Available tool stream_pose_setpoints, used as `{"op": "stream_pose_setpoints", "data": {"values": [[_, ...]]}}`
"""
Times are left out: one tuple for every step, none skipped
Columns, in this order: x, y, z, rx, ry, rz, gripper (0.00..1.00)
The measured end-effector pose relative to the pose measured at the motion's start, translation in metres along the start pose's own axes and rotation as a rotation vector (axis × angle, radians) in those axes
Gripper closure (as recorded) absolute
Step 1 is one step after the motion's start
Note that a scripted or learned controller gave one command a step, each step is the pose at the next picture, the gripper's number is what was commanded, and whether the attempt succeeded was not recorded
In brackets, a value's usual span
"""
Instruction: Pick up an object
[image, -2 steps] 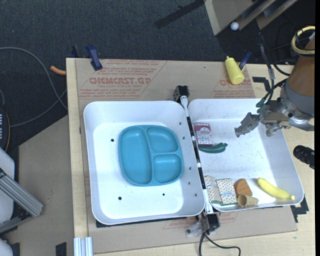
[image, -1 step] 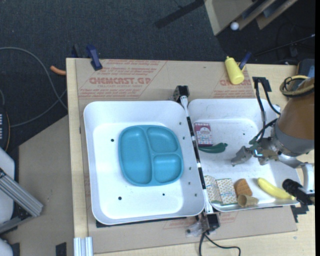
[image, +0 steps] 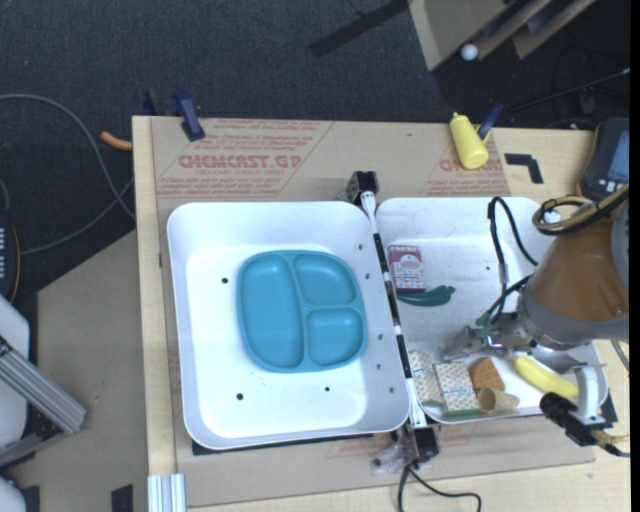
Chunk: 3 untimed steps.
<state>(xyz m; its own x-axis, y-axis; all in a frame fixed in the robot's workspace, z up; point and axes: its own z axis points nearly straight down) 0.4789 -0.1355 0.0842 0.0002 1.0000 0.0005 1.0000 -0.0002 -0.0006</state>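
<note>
Arm comes in from the right, over the right bin. Gripper sits low in that bin, tips pointing left; can't tell its state, tips too small and blurred.

Right bin items: small red-white box at upper left, green pod just below it, brown block and cork nr front edge, patterned cards at front left, yellow banana under the wrist.

Left bin holds blue divided plate, centred.

tray teal | bins white | banana yellow | pepper green
</note>
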Motion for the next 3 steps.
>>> {"op": "stream_pose_setpoints", "data": {"values": [[0.0,0.001,-0.01,-0.003,-0.001,0.001,1.0],[0.0,0.001,-0.01,-0.003,-0.001,0.001,0.0],[-0.001,0.001,-0.038,-0.002,-0.001,0.0,0.0]]}}
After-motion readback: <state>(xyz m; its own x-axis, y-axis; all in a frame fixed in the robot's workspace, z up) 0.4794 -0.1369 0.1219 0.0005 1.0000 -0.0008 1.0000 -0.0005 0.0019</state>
